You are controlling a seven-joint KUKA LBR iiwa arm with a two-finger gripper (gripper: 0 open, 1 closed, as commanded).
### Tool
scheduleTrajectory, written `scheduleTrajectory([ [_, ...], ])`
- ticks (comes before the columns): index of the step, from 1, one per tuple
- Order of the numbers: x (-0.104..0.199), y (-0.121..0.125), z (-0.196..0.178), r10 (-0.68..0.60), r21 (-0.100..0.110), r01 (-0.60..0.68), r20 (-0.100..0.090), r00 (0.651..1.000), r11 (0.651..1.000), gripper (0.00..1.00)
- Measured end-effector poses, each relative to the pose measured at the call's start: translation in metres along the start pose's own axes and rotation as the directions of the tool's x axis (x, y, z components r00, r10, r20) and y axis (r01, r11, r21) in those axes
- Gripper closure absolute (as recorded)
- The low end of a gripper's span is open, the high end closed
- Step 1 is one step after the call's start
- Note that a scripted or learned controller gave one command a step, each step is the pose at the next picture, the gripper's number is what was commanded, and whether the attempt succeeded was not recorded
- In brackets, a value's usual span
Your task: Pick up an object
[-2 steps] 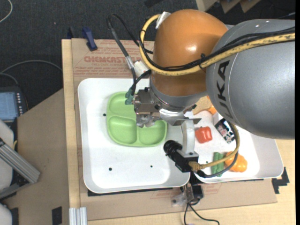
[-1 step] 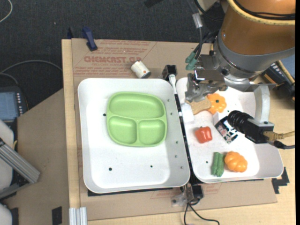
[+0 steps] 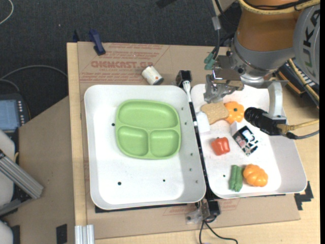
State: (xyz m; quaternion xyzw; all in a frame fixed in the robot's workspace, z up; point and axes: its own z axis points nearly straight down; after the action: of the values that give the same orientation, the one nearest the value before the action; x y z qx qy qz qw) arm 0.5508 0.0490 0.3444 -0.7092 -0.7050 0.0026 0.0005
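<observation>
A robot's fingers (image 3: 218, 91) hang just above a tan slice of toy bread (image 3: 215, 113) at the far end of the right white bin (image 3: 292, 161); whether they are open or closed cannot be told.

Beside the bread lie an orange toy (image 3: 234, 112), a red pepper (image 3: 220, 146), a green bean pod (image 3: 235, 178) and a small orange pumpkin (image 3: 255, 175). The left bin (image 3: 96, 151) holds a green divided plate (image 3: 148, 128).
</observation>
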Motion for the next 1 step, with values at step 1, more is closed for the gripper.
scheduleTrajectory([
  [1, -0.0087, 0.0433, 0.0716, -0.003, 0.004, 0.003, -0.001, 1.000, 1.000, 1.00],
])
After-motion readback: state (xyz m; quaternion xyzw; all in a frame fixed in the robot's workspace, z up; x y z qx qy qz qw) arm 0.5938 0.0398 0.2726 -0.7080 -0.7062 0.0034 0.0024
